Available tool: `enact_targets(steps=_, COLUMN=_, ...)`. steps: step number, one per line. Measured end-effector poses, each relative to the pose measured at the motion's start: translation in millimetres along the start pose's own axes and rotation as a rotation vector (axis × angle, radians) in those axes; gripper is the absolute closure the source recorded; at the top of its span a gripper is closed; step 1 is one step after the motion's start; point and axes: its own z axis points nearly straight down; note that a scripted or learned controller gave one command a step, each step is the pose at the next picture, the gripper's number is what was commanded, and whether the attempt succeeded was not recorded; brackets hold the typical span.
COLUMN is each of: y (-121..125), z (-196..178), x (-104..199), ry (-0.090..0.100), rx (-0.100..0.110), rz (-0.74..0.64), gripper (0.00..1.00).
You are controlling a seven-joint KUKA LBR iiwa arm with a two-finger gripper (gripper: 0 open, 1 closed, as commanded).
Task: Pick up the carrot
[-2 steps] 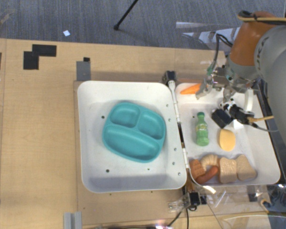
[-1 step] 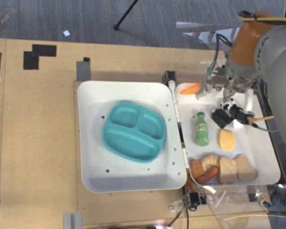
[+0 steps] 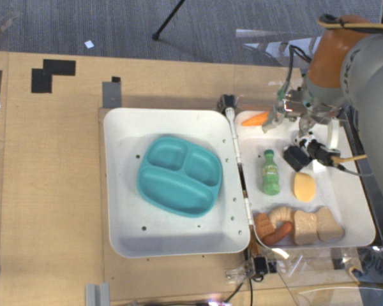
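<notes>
We see a wooden worktop carrying two shallow white bins side by side. The grey arm, with its orange band, reaches in from the right over the far end of the right bin. The left bin holds one thing, a teal divided plate, lying flat near its middle.

The gripper hangs over the far left part of the right bin, just beside the right end of the carrot. We cannot tell whether it is apart or together, and we cannot tell whether it touches the carrot.

At the near end of the right bin we find two pale bread chunks side by side, and to their left a reddish sausage lying against a small roll. A green bottle lies in the middle of that bin, near its left wall, with a yellow oval piece just to its right. The carrot, small and orange, lies in the far left corner of the right bin, pointing left.
</notes>
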Motion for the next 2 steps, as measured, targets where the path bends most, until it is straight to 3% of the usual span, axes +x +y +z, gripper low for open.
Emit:
enact_targets(steps=1, y=-4.8, z=2.6, x=17.1, ry=-0.007, rx=0.011, rz=0.159, gripper=0.0)
enact_targets(steps=2, y=-4.8, z=2.8, x=17.9, ry=-0.006, rx=0.012, rz=0.158, gripper=0.0)
